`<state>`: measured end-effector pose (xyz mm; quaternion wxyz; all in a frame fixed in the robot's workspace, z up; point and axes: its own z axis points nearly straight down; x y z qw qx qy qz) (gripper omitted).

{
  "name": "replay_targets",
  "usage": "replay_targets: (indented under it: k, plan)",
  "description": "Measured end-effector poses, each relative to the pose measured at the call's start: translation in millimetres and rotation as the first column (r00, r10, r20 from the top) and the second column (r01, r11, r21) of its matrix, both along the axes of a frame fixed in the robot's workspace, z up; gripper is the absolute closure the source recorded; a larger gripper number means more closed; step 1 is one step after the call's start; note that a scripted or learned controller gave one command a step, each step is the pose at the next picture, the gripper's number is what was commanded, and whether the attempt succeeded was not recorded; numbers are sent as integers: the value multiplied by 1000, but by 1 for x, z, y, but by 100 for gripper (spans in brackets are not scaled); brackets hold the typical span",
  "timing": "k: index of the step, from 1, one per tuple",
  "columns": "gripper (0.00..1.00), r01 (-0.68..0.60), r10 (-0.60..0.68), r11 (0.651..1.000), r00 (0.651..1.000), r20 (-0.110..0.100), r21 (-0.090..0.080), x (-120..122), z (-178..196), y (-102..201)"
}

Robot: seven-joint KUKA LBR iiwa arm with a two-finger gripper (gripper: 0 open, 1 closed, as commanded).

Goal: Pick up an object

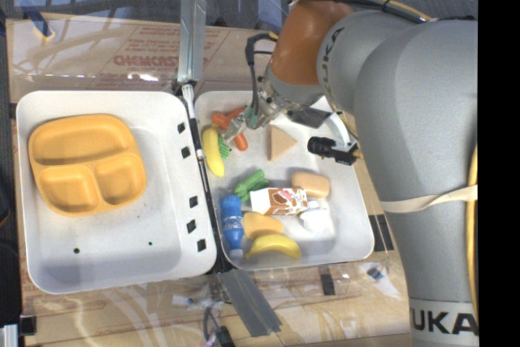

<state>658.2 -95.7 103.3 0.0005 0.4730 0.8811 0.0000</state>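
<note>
My gripper (246, 120) is low in the far left corner of the right bin (355, 199). It sits right over an orange carrot (225, 122), whose ends show on both sides of it. A small yellow banana (213, 152) lies just in front of the carrot along the bin's left wall. A tan wedge (281, 144) lies just to the gripper's right. The arm's orange band and grey wrist hide the bin's far right corner.
Nearer the front of the right bin lie a green toy (250, 181), a bread roll (311, 184), a printed carton (280, 201), a blue bottle (231, 225) and a larger banana (272, 247). The left bin (158, 240) holds a yellow divided tray (88, 161).
</note>
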Motion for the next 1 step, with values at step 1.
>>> replay_targets:
  k: [1]
  plan:
    - [100, 101, -101, 995, 995, 6, 3, 0, 93, 86]
